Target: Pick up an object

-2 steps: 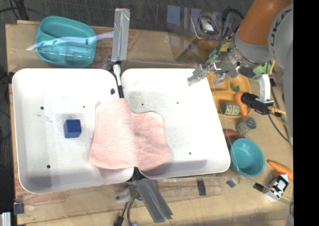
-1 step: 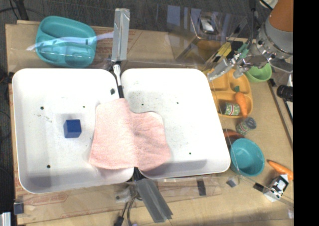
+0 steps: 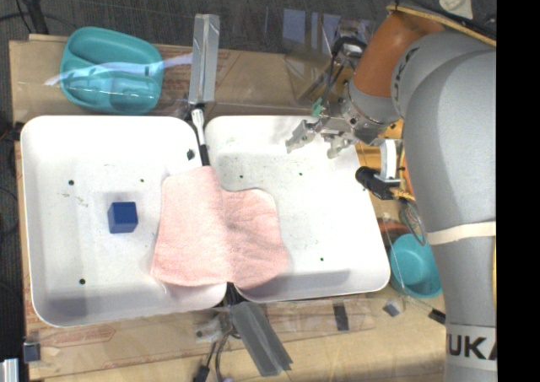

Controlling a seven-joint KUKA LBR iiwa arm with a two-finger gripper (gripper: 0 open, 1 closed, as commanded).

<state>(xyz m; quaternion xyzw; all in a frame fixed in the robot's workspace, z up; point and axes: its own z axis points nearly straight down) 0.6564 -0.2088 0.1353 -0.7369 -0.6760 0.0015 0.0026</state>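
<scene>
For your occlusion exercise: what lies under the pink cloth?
The cloth drapes over the divide between the two bins, covering the inner rim of the left bin and of the right bin. Whether anything else lies beneath cannot be seen.

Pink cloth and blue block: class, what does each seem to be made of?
Pink cloth: likely soft terry fabric, matte and fuzzy, sagging limp over the ridge between the bins. Blue block: rigid, with crisp edges and flat, even colour; perhaps painted wood or plastic, hard to tell.
</scene>
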